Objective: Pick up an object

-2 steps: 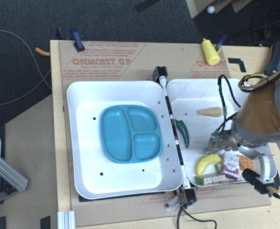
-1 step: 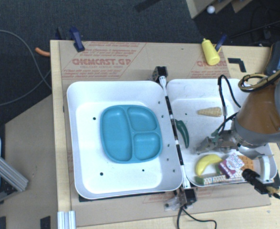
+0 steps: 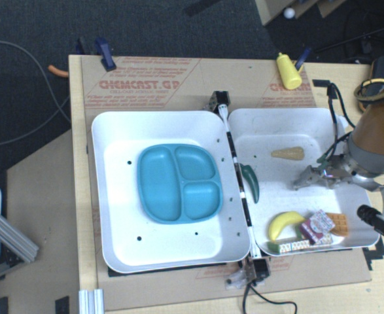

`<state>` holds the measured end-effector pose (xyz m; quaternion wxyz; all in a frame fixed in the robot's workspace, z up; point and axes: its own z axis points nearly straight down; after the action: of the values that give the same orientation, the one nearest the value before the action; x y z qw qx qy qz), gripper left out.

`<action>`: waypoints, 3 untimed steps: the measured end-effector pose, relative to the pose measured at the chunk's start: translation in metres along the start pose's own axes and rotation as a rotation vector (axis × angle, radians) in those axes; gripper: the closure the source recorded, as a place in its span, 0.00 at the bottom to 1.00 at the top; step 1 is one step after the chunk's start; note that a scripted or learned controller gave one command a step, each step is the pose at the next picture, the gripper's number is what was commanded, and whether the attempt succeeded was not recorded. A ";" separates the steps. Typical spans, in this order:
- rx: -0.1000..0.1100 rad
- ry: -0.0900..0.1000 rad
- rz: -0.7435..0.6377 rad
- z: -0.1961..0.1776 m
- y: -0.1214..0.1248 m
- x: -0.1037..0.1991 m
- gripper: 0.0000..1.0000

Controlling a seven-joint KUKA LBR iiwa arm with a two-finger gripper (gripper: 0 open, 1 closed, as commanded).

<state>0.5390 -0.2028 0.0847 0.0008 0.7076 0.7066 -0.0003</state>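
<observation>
Over the right bin point(image 3: 277, 118) the gripper point(image 3: 307, 177) hangs with its fingers spread apart, nothing between them. The banana point(image 3: 284, 224) lies below it toward the near wall, close but apart; the tan bread-like piece point(image 3: 288, 153) sits just up-left of the fingertips. A green item point(image 3: 249, 180) leans at the bin's left wall. Beside the banana, a red-and-white packet point(image 3: 319, 226) overlaps other small things, hard to tell apart. The left bin point(image 3: 113, 175) holds a blue divided tray point(image 3: 178, 182).
</observation>
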 end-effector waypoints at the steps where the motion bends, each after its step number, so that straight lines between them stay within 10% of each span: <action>1: -0.002 0.003 -0.004 -0.045 0.061 0.075 0.00; 2: -0.001 0.000 -0.001 -0.053 0.074 0.037 0.00; 3: -0.001 0.001 -0.002 -0.001 0.085 0.070 0.00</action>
<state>0.6246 -0.1327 0.0861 0.0008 0.7067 0.7075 0.0005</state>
